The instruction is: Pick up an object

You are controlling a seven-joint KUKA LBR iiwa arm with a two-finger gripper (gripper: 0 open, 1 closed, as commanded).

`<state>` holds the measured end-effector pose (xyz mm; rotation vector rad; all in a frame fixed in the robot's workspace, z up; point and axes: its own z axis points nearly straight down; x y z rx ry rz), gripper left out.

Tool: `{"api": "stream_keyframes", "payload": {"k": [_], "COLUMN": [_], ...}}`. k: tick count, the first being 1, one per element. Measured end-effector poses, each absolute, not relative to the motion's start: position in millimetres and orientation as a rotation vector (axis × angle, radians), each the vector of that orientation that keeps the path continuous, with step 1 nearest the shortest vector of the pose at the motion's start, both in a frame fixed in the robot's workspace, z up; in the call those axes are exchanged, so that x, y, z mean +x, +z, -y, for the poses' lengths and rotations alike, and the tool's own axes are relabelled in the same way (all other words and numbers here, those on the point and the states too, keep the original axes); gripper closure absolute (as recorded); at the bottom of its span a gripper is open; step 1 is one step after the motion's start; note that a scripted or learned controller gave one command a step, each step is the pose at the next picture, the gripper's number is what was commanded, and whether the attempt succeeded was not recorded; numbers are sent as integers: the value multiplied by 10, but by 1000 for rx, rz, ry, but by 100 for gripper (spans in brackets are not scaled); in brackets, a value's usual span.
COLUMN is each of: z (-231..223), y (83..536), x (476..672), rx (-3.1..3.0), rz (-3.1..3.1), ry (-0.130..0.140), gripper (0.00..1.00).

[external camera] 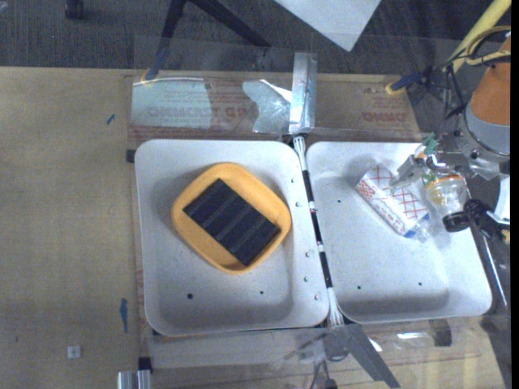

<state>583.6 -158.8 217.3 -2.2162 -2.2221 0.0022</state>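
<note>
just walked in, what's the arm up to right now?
It's a pick attempt. The arm has reached in over the right bin, and its gripper sits at the red-and-white packet near that bin's far right side. I can't tell whether it has a hold of it. The left bin holds a yellow dish with a dark ribbed insert, untouched.

Grey arm [486, 132], orange band, black cables
</note>
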Motion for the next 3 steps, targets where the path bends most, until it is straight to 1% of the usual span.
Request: {"api": "stream_keyframes", "payload": {"k": [1,2,3], "z": [976,1016,1098], "y": [1372,1296,942], "x": [6168,6348,6531], "rx": [-2095,-2045,-1901], "rz": [2368,2433,2522], "ry": [-19,-33,-12], "gripper": [0,0,0]}}
